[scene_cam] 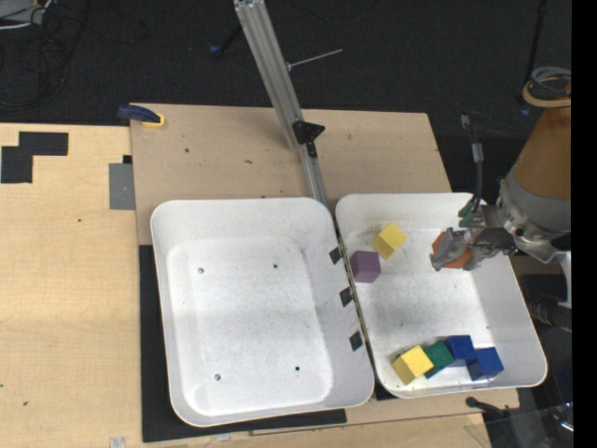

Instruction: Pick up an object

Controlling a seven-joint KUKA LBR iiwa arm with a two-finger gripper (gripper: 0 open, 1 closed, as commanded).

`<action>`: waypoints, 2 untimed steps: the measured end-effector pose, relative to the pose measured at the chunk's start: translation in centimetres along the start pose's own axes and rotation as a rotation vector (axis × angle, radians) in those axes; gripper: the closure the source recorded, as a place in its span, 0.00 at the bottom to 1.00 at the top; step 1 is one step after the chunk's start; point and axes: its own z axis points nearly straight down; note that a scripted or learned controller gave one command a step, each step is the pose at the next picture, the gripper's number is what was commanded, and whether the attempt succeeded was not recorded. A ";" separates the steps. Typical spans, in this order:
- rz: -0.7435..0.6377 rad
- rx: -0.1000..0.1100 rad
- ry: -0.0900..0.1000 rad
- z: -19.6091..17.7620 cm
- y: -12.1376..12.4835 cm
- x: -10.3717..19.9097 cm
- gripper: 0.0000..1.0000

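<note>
You are looking at a robotics lab bench, not a home or shop: two shallow white bins (250, 395) sit side by side on a plywood bench (224, 152), an aluminium extrusion rail (272, 68) slants up from between them, and loose cables (28, 3) trail over the dark floor. Small coloured test cubes (448, 357) lie in the right-hand bin beside the grey-and-orange arm (543, 171).
</note>
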 end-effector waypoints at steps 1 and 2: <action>0.000 0.001 0.000 0.0 0.7 5.2 1.00; 0.000 0.002 -0.001 1.7 0.8 10.9 1.00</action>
